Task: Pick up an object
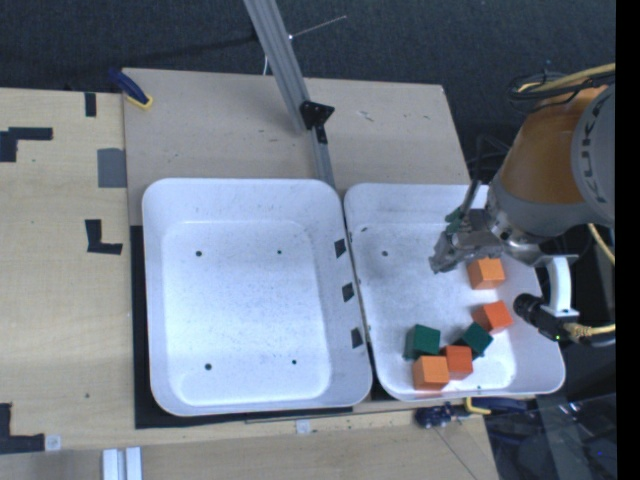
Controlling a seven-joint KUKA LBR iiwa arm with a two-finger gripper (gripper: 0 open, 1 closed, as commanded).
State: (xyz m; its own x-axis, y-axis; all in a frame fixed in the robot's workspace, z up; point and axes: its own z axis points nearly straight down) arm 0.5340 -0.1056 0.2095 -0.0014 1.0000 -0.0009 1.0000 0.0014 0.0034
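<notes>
Claw (pixel 452 251) grip unclear, over right white bin (pixel 395 213), pale wooden bench (pixel 60 298), dark floor (pixel 420 18)

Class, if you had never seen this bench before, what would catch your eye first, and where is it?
The grey and orange arm at the right, its gripper low in the right bin beside an orange block. Next, the orange and green blocks clustered at that bin's near edge.

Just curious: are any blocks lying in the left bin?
No, the blocks all lie in the right bin; the left bin shows bare white floor.
</notes>
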